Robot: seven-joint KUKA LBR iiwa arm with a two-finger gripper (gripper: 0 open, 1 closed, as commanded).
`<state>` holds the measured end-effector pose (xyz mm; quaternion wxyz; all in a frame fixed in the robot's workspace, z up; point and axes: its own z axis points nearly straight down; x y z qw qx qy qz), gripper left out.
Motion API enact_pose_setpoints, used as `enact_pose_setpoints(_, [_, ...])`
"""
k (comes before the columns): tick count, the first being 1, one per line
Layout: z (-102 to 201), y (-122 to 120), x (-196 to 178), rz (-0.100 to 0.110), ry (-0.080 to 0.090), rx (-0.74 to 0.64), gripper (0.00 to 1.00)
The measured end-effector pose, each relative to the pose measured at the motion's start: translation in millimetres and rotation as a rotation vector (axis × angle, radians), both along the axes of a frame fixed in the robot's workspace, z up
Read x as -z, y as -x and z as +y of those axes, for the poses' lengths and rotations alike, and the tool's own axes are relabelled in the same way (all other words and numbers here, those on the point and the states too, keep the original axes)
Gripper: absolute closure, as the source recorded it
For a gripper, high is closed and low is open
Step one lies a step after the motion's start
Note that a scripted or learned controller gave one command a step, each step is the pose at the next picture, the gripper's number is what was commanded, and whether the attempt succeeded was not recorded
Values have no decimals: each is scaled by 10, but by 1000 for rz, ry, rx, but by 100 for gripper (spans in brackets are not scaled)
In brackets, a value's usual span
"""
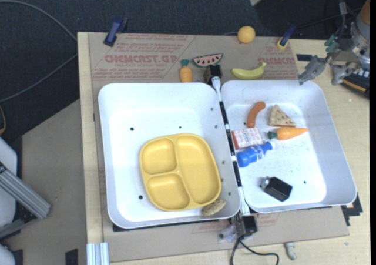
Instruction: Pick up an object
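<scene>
Honestly, your tool (320,70) hangs spread open, holding nothing, past the right bin's (338,158) far corner. Try the toy carrot (289,133) mid-bin: probably light, hard, slick plastic, so pinch across its thick middle.

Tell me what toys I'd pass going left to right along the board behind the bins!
Blue clip → little orange fruit → watermelon slice → banana → second blue clip.

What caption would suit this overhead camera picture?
Gripper poised above right bin of toy food; yellow tray in left bin.
</scene>
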<state>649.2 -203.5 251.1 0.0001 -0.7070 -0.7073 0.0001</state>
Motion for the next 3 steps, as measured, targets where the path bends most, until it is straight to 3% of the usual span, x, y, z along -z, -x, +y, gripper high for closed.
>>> enact_pose_setpoints(1, [486, -183, 1615, -3, 0, -2, 0])
enact_pose_setpoints(2, [1030, -15, 1664, 1, -2, -1, 0])
enact_pose_setpoints(3, [1023, -16, 1562, 1, -1, -1, 100])
